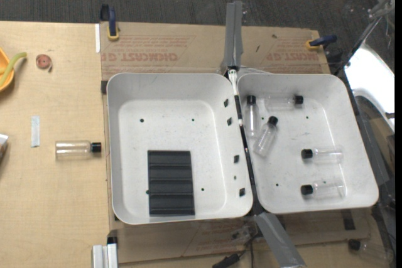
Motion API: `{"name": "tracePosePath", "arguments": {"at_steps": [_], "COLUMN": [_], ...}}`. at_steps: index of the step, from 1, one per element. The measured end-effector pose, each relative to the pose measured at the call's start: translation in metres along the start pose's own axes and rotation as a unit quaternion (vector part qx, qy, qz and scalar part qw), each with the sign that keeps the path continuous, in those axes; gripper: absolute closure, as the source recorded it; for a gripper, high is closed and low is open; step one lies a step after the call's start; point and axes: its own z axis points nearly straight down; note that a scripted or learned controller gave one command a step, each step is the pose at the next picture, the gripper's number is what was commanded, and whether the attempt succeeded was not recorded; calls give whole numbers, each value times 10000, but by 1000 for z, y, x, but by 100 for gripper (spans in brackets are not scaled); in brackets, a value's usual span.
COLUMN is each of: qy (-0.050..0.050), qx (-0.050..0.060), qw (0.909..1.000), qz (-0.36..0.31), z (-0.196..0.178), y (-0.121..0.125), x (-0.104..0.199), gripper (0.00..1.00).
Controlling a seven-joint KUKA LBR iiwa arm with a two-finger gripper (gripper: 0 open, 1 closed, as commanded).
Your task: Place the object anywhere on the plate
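Camera view: ridged black plate (rectangular), clear black-capped vials.

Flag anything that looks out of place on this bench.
One clear bottle lies on its side on the bench, left of the left bin, while the other clear bottles all lie inside the right bin. Nothing looks spilled or broken.

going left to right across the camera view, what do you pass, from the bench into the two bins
yellow bowl → small red disc → clear bottle on the bench → left bin holding a black ribbed plate → right bin with clear black-capped vials
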Motion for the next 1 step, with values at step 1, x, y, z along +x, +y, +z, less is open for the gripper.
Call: {"name": "tracePosePath", "arguments": {"at_steps": [1], "qy": [3], "qx": [10], "qw": [9959], "qz": [908], "z": [0], "y": [-8], "x": [48], "gripper": [0]}}
